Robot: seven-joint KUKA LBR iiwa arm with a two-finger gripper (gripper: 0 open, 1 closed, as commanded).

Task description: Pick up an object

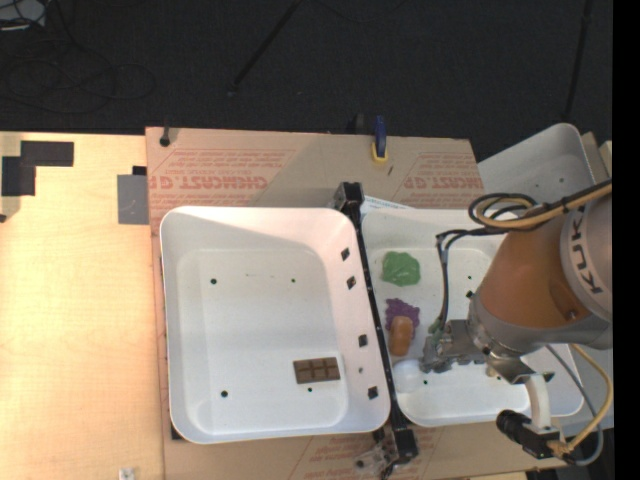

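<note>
On the bench, two shallow white bins are set side by side over brown cardboard (300, 163) printed with red lettering. Light wood bench top (70, 318) is seen to the left of the cardboard. The left bin (185, 268) holds a small brown rectangular block (317, 371), lying flat near its near right corner. The right bin (465, 413) is partly covered by the arm (540, 288), which enters from the right, its orange band over the bin's right half. Three objects are seen in the left part of the right bin: a green lump (401, 267) farthest back, a purple piece (402, 308) just nearer, and an orange piece (400, 337) touching or just beside the purple one on its near side. The gripper (437, 353) is positioned low in the right bin, just right of the orange piece and apart from the green lump. Whether its grip is open or closed cannot be told; the tip is small and dark. Nothing is seen held. Black cables (500, 208) loop over the arm's far side. A blue and yellow clamp (379, 140) sits at the cardboard's far edge.
</note>
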